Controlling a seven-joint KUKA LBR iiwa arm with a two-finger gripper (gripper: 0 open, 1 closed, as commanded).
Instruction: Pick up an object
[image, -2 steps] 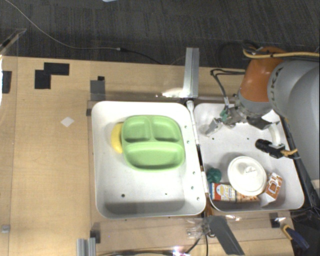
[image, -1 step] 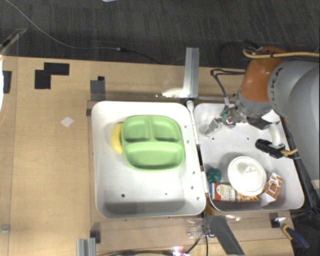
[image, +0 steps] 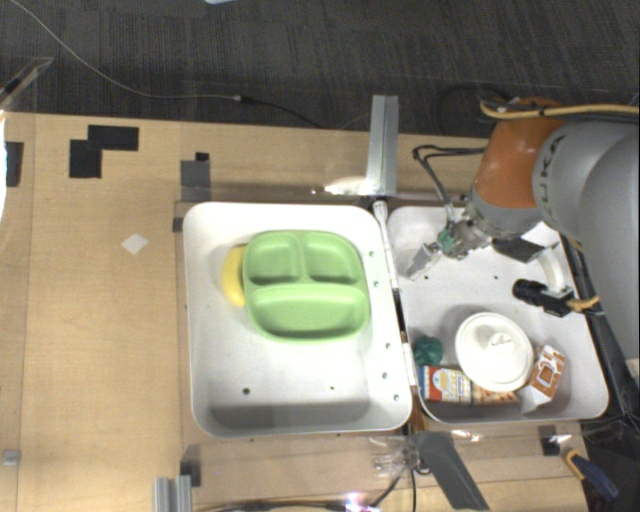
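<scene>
While hovering at right bin's (image: 590, 400) far corner, gripper (image: 425, 258) apart from white bowl (image: 493, 350); finger state indiscernible, grasping nothing visible, likely positioning for descent.

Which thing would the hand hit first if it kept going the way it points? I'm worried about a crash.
The hand points down-left over the right bin. It would likely meet the bin's bare white floor first, then the wall beside the left bin. Height above the floor is unclear.

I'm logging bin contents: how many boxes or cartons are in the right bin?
2. A carton lies along the front wall of the right bin, by the white bowl; a small box sits to the bowl's right. Others may be hidden under the bowl.
</scene>
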